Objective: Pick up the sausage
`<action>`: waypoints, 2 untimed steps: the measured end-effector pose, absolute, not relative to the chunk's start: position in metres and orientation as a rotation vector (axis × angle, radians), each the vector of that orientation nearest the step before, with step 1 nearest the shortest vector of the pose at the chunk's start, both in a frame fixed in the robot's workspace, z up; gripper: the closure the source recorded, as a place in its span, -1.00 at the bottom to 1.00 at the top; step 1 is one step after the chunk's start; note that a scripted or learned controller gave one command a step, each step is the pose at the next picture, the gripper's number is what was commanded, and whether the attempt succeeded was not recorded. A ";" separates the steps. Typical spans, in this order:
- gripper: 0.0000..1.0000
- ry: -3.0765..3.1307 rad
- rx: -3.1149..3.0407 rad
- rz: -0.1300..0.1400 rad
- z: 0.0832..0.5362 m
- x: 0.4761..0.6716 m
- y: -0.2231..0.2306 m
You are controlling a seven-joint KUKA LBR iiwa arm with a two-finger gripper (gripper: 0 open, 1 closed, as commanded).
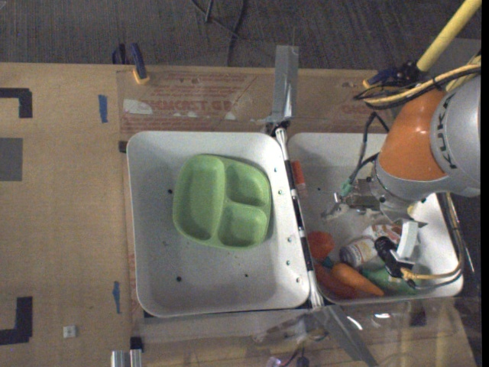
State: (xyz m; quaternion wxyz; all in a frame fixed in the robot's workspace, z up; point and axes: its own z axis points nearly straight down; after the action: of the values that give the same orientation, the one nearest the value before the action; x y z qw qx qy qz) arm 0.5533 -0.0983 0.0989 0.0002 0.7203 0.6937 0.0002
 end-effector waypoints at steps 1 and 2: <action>-1.00 1.967 2.441 0.007 0.089 0.601 -0.106; -1.00 1.907 2.491 0.002 0.087 0.660 -0.160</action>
State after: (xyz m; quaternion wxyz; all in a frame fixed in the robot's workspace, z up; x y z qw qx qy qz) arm 0.6596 -0.1599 0.0871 0.0022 0.7939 0.6080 0.0007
